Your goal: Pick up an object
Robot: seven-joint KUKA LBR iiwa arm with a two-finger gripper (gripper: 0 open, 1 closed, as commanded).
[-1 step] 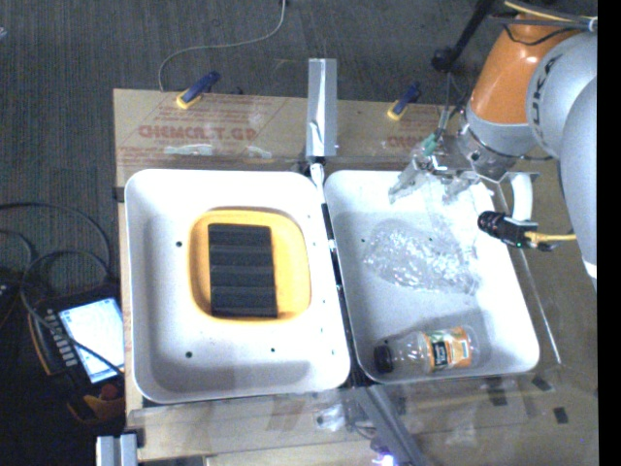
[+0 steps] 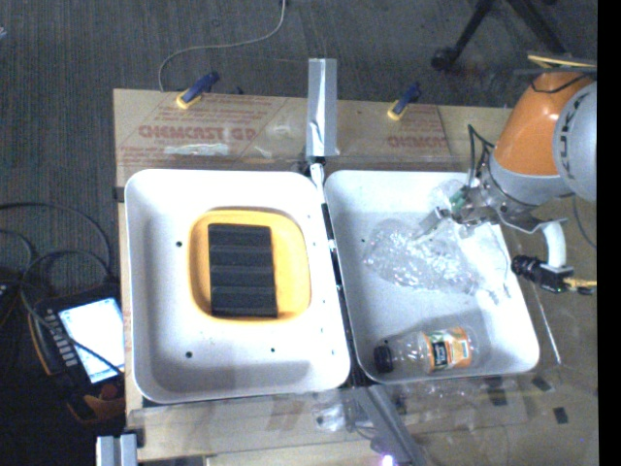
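Gripper point(image 2: 464, 205) over the right white bin point(image 2: 519, 352); its grip state cannot be told.
It touches crumpled clear plastic wrap point(image 2: 419, 255); a clear orange-labelled bottle point(image 2: 429, 350) lies near the front wall.

A robotics lab: clamped bench point(image 2: 281, 129), loose cables point(image 2: 233, 37) on grey carpet, a tablet point(image 2: 92, 333) alongside.

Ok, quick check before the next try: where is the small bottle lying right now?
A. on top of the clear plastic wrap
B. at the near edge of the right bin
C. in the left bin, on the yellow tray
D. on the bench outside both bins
B: the bottle lies on its side along the near wall of the right bin, apart from the clear plastic wrap farther back; the yellow tray sits in the left bin.
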